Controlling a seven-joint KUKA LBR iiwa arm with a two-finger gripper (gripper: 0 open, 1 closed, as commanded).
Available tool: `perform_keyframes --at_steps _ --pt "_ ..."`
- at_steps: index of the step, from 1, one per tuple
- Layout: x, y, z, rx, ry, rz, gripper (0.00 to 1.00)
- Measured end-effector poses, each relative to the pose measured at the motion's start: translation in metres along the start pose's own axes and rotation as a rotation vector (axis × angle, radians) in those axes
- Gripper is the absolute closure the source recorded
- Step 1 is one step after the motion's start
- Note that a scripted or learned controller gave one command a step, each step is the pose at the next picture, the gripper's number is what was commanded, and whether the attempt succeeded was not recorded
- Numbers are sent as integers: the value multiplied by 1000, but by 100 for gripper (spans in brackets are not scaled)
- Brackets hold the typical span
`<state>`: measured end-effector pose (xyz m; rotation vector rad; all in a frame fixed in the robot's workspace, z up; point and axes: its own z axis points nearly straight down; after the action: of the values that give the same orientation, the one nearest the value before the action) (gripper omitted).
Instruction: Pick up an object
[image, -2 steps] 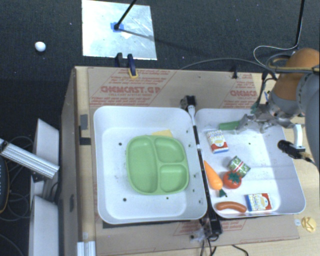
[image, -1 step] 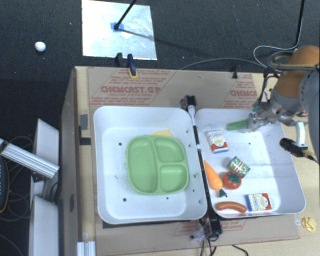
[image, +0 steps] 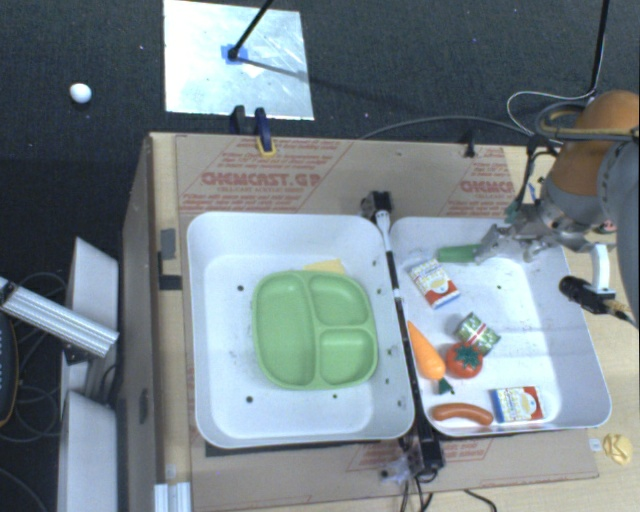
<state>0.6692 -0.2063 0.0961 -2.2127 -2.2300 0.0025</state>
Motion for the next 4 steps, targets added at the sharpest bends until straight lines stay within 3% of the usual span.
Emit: perform_keyframes --at_steps 1,4 --pt "39 -1 11 3 1 3 0" --pt "54 -1 11 2 0 2 0"
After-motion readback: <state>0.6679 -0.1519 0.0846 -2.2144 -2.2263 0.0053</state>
